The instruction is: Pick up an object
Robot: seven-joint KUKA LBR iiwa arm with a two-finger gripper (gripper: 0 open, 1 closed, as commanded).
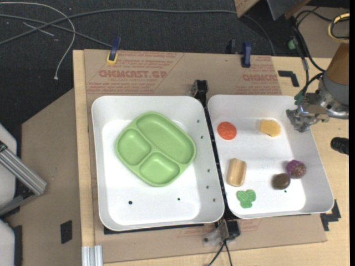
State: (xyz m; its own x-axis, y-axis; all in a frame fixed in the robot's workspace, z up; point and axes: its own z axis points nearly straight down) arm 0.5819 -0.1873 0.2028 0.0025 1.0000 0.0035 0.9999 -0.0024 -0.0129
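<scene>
The right bin [310, 148] holds several small food toys: an orange-red round piece [226, 130], a yellow chunk [270, 127], a tan bread-like roll [237, 172], a green broccoli-like piece [246, 198], a brown lump [281, 180] and a purple one [295, 168]. My gripper [302, 118] hangs over the bin's far right rim, to the right of the yellow chunk. Nothing shows between its fingers.
The left bin [105, 165] carries a green three-compartment plate [156, 148]. Both bins rest on a cardboard sheet [166, 71] held by blue clamps [114, 48] at the back edge. Cables lie on the dark floor behind, and a metal bar stands at the left.
</scene>
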